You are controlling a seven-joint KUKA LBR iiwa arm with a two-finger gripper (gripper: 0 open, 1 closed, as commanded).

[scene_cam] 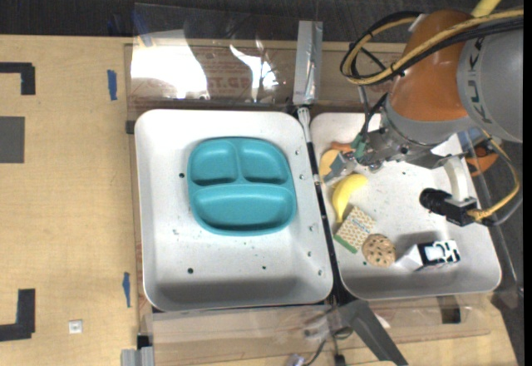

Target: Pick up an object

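Across the bench, two shallow white plastic bins are set side by side, the left bin (166, 256) smooth-walled with rounded corners and speckled with small dark marks, the right bin (482, 273) of the same make. Above the right bin the grey metal arm with its glossy orange band (432, 65) is seen, looped by yellow and black cables. A teal, matte, rounded-rectangular divided plate (241, 185) with three compartments is laid flat near the middle of the left bin. Below the wrist, the gripper (366, 152) is lowered over the upper left part of the right bin; whether its tips are apart or together cannot be told. Just beneath it a smooth yellow curved banana (347, 192) is found, with an orange rounded piece (331, 160) near it. Lower down lie a pale speckled square cracker (356, 229), a round brown chocolate-chip cookie (379, 250) and a small black-and-white block (438, 254).
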